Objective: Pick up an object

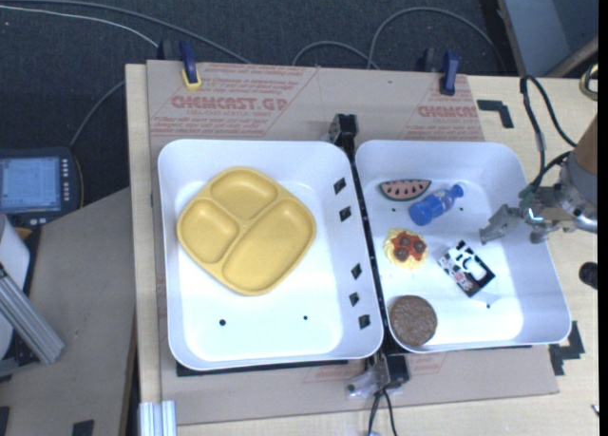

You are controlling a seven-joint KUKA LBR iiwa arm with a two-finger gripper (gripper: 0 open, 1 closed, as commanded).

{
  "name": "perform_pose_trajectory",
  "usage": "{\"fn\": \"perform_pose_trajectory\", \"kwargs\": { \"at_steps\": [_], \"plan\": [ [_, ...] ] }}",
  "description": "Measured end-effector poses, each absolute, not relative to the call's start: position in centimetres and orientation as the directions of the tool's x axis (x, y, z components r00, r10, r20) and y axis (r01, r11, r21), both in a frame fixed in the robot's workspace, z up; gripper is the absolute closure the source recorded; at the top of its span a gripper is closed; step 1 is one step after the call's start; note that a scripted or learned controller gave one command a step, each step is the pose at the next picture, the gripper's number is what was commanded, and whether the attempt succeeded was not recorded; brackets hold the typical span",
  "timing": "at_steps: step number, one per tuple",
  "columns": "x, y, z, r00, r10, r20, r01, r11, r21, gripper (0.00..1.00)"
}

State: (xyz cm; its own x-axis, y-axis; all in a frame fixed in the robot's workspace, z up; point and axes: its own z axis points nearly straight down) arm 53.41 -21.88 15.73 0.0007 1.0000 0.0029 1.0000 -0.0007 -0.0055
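1. The gripper (505, 225) hovers over the right bin (541, 315); finger state cannot be determined.
2. Nothing is lifted: the bottle (435, 204) and card (466, 268) lie in that bin.

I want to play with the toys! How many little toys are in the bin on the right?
5: a watermelon slice and a blue bottle near the back, a pizza-like piece mid-left, a black-and-white item in the middle, a brown round cookie at the front. None look hidden.
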Motion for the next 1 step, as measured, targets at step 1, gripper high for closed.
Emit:
{"fn": "perform_pose_trajectory", "kwargs": {
  "at_steps": [1],
  "plan": [
    [53.49, -21.97, 10.39, 0.001, 1.000, 0.003, 1.000, -0.001, 0.013, 0.00]
  ]
}}
